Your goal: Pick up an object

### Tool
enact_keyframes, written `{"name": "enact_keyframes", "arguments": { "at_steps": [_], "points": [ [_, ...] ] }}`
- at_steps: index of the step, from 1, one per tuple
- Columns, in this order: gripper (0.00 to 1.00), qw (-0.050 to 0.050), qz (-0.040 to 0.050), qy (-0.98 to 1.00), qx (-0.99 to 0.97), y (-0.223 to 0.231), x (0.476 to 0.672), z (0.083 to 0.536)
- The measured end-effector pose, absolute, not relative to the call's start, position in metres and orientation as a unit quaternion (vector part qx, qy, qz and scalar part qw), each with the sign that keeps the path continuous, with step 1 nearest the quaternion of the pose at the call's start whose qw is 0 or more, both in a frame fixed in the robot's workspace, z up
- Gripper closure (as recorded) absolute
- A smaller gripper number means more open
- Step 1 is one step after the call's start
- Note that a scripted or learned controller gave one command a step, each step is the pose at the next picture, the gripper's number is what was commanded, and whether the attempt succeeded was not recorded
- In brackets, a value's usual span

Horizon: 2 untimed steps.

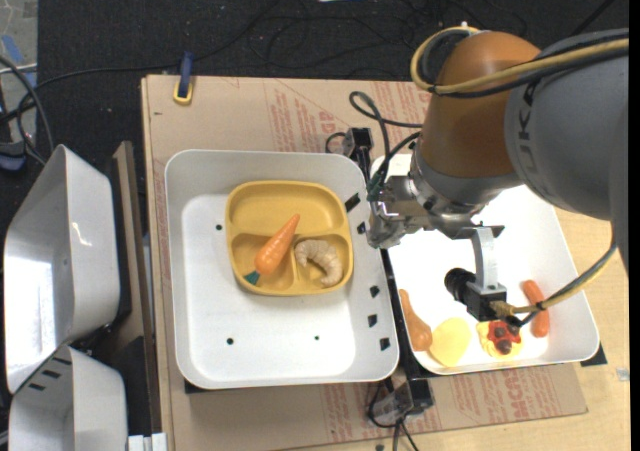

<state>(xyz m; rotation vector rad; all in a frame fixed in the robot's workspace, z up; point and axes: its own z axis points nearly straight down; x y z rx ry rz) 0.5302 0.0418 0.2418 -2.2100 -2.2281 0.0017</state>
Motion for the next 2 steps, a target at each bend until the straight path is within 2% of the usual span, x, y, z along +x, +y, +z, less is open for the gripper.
{"name": "enact_keyframes", "arguments": {
  "at_steps": [1, 2],
  "points": [
    [1.00, 0.001, -0.0001, -0.710, -0.704, 0.0929, 0.5123, 0.2478],
    [0.00, 0.000, 0.0005, -0.708, -0.707, 0.0891, 0.5131, 0.2476]
  ]
}}
